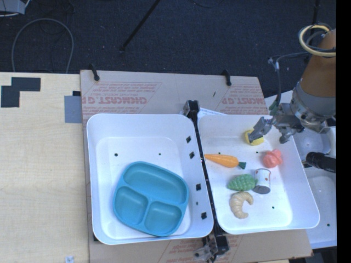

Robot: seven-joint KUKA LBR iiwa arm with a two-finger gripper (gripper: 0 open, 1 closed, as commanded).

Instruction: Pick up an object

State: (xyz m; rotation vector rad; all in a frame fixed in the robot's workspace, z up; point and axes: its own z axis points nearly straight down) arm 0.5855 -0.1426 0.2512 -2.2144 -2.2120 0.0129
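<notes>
My gripper hangs over the far right part of the right bin, open, with its two grey fingers spread apart. A small yellow object lies right by the left finger, outside the gap between the fingers. Nothing sits between them. Below the gripper lies a pink toy. An orange carrot lies near the bin's left wall. Further forward are a green leafy toy, a small white can and a tan croissant.
The left bin holds a blue divided plate. A black divider runs between the two bins. Cardboard lies under and behind the bins. The arm's orange band stands at the right.
</notes>
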